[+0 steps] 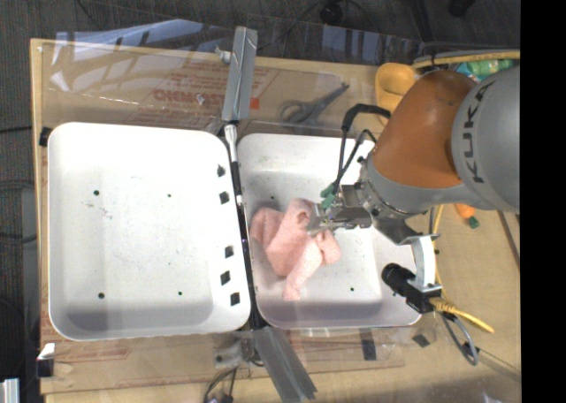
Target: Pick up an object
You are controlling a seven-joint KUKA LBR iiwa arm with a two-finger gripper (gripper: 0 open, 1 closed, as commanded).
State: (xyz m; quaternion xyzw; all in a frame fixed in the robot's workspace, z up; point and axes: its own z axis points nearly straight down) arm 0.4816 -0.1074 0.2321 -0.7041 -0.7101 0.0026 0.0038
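A crumpled pink cloth (290, 247) lies in the right bin (274, 155), toward its left side. My gripper (325, 218) is down over the cloth's right edge, reaching in from the right, and its tip touches or overlaps the fabric there. The arm's orange band and grey wrist cover the bin's right part.
The left bin (133, 233) sits beside the right one, with a metal divider bar (237, 74) running up between them. Scissors (311, 106) lie on the cardboard behind the right bin. A yellow object (393, 81) sits at the back right.
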